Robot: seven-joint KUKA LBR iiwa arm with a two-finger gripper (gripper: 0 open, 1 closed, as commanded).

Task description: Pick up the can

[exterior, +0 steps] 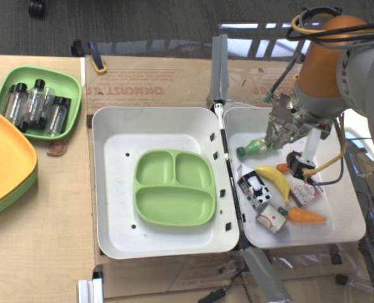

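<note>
A small white and orange can (271,219) lies on its side near the front of the right bin (348,232). The gripper (274,137) hangs over the back of that bin, pointing down beside the wide end of a green bottle (253,148). It is well behind the can, with a banana (275,180) lying between them. Nothing shows between its fingers.
A black and white object (255,190) lies left of the banana. A carrot (306,216) and a pinkish packet (304,194) sit right of the can. The left bin (111,169) holds a green divided plate (174,188). A green tray of bottles (38,103) and orange plates (7,163) sit far left.
</note>
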